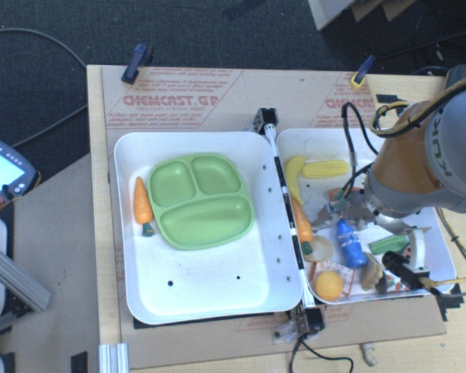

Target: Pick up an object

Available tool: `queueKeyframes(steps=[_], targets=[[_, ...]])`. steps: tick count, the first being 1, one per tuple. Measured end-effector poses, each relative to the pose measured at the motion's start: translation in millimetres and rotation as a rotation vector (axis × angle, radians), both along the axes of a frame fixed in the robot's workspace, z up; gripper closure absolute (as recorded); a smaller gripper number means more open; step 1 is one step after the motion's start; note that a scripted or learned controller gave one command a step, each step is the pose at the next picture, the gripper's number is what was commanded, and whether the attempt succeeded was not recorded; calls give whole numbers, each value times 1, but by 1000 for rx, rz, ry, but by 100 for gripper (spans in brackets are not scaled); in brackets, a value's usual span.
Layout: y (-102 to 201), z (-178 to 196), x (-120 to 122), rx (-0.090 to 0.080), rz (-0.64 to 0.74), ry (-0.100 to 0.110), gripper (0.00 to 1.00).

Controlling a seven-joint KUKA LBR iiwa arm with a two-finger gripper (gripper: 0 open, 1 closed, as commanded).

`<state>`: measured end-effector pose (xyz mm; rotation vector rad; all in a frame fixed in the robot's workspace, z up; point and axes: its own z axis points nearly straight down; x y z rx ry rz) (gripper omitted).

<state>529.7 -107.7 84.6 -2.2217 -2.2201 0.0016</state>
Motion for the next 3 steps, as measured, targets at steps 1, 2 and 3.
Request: queueKeyframes(steps=[1, 2, 3], targets=[[-16, 0, -33, 1, 0, 1, 0], [-15, 9, -32, 1, 0, -1, 100], [42, 100, 10, 1, 2, -3, 100]])
